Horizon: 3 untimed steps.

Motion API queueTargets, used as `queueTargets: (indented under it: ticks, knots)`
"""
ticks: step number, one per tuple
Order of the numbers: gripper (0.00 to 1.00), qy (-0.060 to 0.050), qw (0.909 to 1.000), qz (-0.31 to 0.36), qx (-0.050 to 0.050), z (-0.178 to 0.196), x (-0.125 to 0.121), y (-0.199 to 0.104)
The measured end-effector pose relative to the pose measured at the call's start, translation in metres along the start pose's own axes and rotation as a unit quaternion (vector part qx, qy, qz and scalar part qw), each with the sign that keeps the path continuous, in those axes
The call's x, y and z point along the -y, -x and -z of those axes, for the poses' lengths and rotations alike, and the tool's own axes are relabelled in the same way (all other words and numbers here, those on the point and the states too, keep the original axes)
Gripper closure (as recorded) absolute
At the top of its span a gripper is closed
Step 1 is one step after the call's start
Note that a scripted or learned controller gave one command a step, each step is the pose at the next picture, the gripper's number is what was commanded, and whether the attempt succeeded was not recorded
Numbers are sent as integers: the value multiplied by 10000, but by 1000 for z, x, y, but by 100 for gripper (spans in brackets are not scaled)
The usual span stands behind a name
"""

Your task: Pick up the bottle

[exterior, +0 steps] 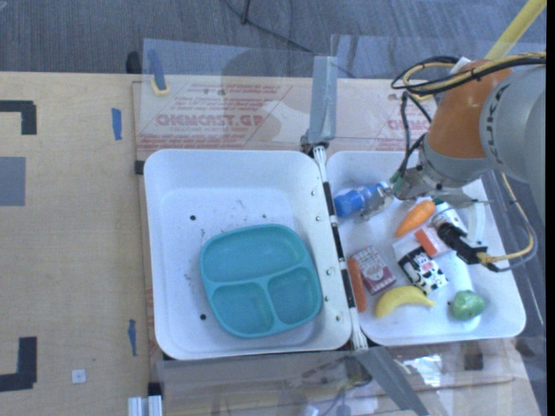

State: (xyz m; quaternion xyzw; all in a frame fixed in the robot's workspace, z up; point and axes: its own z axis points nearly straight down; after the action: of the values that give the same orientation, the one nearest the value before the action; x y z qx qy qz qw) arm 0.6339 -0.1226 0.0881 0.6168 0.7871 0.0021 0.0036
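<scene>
Bench (61,302): a pale wooden top is carrying both bins, with black corner marks and bits of blue tape lying on its left part.
Left bin (173,180): it is sitting at the middle of the view, white and shallow, speckled with a few dark flecks.
Tray (260,277): a teal three-part tray is lying tilted in the near half of the left bin, its two small parts pointing to the near right.
Right bin (507,315): it is sitting just beside the left bin, the two rims touching along the middle.
Banana (401,301): it is lying near the front wall of the right bin.
Green ball (467,305): it is resting to the right of the banana, close to the near right corner.
Card box (375,267): a small red and white pack is lying just behind the banana, with an orange stick beside it along the bin's left wall.
Cow toy (423,269): a black and white piece is lying between the pack and the green ball.
Carrot (415,217): it is lying slantwise at the middle of the right bin.
Bottle (357,200): it is lying on its side in the far left part of the right bin, blue end toward the left bin.
Gripper (401,183): it is hanging just at the bottle's right end; I cannot tell its state.
Arm (486,120): it is reaching in from the right, orange band above the wrist, cables looping over it.
</scene>
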Motion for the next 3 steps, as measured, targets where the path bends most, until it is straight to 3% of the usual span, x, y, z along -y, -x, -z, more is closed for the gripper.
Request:
queueTargets:
  ticks: [1,2,3]
  knots:
    - [100,39,10000,-14,27,13,-1,3]
    - [100,-25,9992,-397,-10,98,-13,-75]
    - [100,-31,9935,-1141,-4,190,21,-81]
